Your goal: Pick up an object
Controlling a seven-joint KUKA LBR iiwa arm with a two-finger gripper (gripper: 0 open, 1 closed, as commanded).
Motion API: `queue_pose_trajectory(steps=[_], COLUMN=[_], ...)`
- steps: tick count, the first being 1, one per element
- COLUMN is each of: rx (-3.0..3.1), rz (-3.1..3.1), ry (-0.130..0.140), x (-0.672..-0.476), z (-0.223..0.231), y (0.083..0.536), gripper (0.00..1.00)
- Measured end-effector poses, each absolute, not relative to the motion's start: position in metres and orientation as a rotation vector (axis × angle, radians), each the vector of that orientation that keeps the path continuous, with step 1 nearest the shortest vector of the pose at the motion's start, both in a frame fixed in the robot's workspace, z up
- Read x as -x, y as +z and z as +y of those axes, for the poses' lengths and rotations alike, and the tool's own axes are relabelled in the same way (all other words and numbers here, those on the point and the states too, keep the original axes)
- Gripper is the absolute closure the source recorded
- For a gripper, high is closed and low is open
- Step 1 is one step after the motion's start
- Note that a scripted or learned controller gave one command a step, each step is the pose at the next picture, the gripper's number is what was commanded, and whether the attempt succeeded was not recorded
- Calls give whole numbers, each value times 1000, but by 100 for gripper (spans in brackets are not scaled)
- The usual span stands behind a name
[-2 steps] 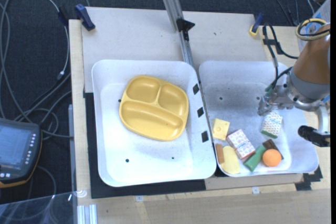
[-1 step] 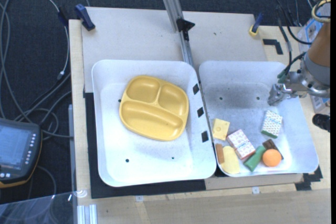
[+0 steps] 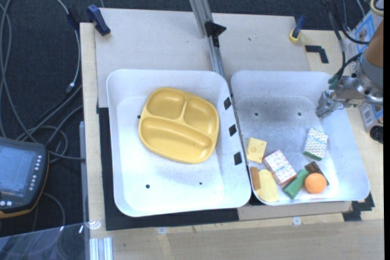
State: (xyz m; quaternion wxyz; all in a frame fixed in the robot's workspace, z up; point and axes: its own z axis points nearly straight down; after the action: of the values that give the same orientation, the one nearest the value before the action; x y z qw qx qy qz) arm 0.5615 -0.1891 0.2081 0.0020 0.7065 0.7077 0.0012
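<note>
Nearest the camera, along the front wall of the right bin, lies the cluster of candidates: an orange ball, a green block touching it on the left, a dark brown piece just above the ball, a red-and-white box, a pale yellow piece against the front left corner, and a yellow cheese wedge near the divider. Slightly apart, toward the rear right of this group, sits a green-patterned white packet. My gripper hovers over the rear right portion of the same bin, near the packet but not touching it; nothing is visible between its tips, and I cannot tell from this view how wide it stands. The left bin holds a yellow divided plate, well apart from my position. Risks noted: the front cluster is tightly packed, so a descent there may wedge a tip onto two items or push them against the wall. The ball may roll away under contact. The packet is flat and low, so a closing grasp may skid over it. My judgement is that the packet, being isolated, is the least obstructed target.
</note>
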Motion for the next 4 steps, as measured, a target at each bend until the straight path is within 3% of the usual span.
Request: queue_pose_trajectory(steps=[2, 4], rx=[-2215, -2216], rz=[2233, 2232], ry=[3, 2], x=[-550, -524], z=[-80, 16], y=[224, 233], gripper=[100, 100])
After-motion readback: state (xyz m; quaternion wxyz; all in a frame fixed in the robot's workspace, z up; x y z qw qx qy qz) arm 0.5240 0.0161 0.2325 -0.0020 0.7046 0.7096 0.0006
